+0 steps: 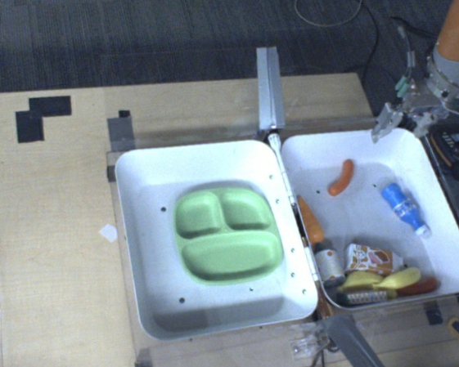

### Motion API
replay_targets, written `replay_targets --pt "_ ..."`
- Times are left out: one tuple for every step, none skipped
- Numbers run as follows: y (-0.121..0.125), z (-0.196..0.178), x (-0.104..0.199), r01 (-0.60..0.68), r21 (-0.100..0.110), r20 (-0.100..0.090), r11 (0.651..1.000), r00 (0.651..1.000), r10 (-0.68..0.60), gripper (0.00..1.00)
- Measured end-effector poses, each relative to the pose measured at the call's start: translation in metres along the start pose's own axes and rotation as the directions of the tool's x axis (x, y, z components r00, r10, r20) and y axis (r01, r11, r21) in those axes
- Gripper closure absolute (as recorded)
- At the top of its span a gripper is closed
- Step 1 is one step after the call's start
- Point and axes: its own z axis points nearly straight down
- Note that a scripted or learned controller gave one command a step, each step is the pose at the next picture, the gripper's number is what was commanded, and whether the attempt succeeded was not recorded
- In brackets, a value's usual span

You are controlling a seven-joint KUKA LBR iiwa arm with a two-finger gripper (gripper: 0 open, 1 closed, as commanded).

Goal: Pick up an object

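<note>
Grey arm [457,70] with orange band entering from upper right. Gripper [397,121] over the far right corner of the right bin [441,195], at the rim, well apart from the items inside. Cannot tell how wide it stands; too small and blurred. No object seen in its grasp.

2 white bins side by side on the wooden bench [47,240], walls touching along the middle.

Left bin [140,230]: 1 green plate [227,235] with 3 compartments, 2 small ones at the far side and 1 long one at the near side, lying flat near the bin's centre.

Right bin, 7 items:
- orange sausage [341,177], curved, alone in the far half
- blue bottle [403,208], lying on its side, toward the right wall, apart from the sausage
- orange carrot-like stick [309,220] against the left wall, lengthwise
- small can [327,263] just below the stick, near left corner
- printed snack packet [372,258] just beside the can
- yellow banana [382,281] along the near wall, touching the packet
- dark red item [423,286] at the banana's right end, kind not clear

Near-side items bunched together; sausage and bottle lying free.

Metal post [269,92] at the far end of the seam between the bins. Black cable [340,1] looped on the dark floor beyond the bench. Black marks [41,116] on the bench's far left.
</note>
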Motion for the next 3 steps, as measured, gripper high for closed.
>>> replay_targets --pt "-0.028 0.13 0.057 -0.072 -0.004 0.0 0.997 0.997 0.072 0.0" --pt "-0.025 0.117 0.059 -0.069 -0.011 -0.002 0.998 0.998 0.069 1.0" --pt "-0.048 0.012 0.124 -0.185 -0.002 -0.001 0.983 0.983 0.185 1.0"
